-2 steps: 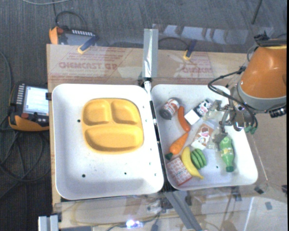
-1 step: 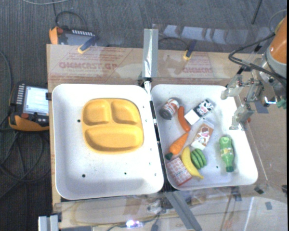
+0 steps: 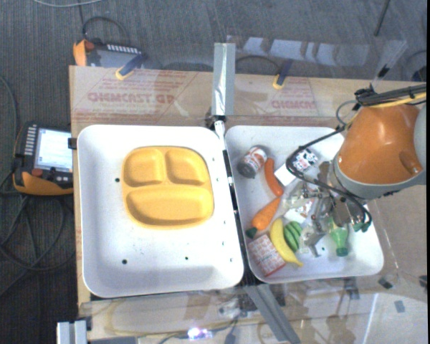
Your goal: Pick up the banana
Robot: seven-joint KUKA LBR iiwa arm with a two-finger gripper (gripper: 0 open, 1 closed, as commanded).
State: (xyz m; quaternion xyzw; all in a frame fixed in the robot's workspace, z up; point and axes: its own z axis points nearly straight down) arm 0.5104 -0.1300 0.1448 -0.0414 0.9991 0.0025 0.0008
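Banana [image 3: 284,244] is lying in the right bin [image 3: 373,264], near edge, curved and bright yellow, squeezed between a green thing [image 3: 293,234] on its right and a small packet [image 3: 265,255] on its left. Gripper [image 3: 317,229] is hovering just right of it, and honestly I can't tell its state under all those cables. Risk I'm seeing: clutter's so tight it's likely grabbing the green thing instead, or nudging the carrot [image 3: 267,213].
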